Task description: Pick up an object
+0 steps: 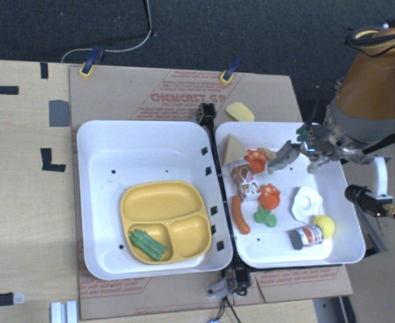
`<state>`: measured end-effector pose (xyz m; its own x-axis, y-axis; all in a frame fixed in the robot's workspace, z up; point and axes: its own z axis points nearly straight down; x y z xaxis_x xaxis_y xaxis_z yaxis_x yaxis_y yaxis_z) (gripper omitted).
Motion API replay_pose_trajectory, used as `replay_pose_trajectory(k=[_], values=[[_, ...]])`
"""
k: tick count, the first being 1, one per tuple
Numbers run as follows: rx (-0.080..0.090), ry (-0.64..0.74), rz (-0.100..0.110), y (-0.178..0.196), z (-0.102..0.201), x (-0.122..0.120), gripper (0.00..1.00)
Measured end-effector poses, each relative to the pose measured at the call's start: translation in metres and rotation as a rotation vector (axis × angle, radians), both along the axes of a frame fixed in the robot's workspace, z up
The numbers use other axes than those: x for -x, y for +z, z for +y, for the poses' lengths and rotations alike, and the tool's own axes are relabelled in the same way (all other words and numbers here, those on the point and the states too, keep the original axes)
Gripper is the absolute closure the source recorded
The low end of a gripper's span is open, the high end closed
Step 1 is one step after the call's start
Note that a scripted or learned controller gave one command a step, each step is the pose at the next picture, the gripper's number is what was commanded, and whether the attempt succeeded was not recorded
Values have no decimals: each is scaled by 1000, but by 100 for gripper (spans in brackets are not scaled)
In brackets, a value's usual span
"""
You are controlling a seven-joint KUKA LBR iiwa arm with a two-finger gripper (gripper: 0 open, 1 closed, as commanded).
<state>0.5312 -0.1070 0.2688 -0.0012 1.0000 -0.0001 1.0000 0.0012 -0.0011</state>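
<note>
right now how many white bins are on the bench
2. The left bin holds a yellow plate; the right bin, touching it, holds the small food items.

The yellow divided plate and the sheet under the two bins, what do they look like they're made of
The yellow divided plate looks like moulded plastic: one uniform colour, rounded compartment walls, a soft sheen. The sheet under the bins looks like brown corrugated cardboard: matte tan with red printed lettering and held by clips at its far edge. Both are judged by look alone.
</note>
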Motion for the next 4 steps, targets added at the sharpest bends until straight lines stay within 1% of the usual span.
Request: replay_pose_trajectory(k=[1, 2, 3, 4], values=[[0, 2, 1, -94, 12, -62, 0], [6, 1, 5, -187, -14, -102, 0], [5, -1, -1, -184, -9, -98, 0], [7, -1, 15, -185, -10, -117, 0]])
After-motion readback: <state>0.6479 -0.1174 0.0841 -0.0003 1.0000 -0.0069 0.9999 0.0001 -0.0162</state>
